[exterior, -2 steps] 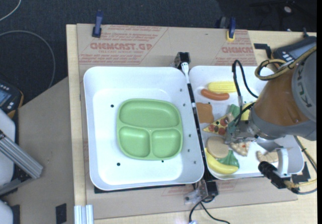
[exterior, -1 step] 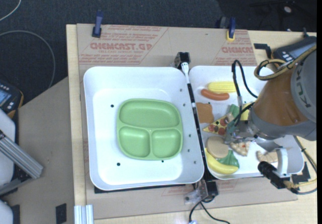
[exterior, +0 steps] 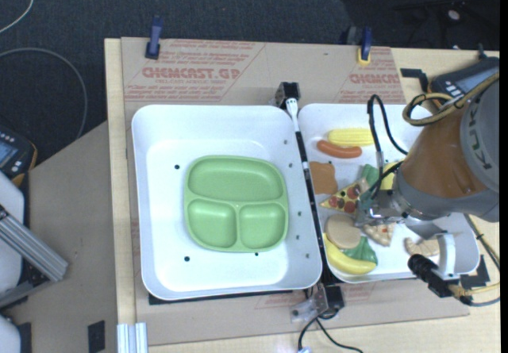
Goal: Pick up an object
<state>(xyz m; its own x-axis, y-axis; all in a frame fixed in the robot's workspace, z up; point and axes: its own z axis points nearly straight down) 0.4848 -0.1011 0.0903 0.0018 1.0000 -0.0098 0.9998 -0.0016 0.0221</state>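
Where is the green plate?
The green plate lies in the middle of the left white bin, away from the toy food in the right bin.

1. Both bins are plain white.
2. The divided plate is pale green.
3. The corn cob is yellow; the sausage is orange-red.
4. The banana is yellow, beside a green leaf-like piece, perhaps toy lettuce.
5. The bench board is tan with red lettering.
6. Two clamps are blue.

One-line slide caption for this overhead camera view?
KUKA arm lowers its gripper among toy foods in the right bin; a green divided plate sits in the left bin.
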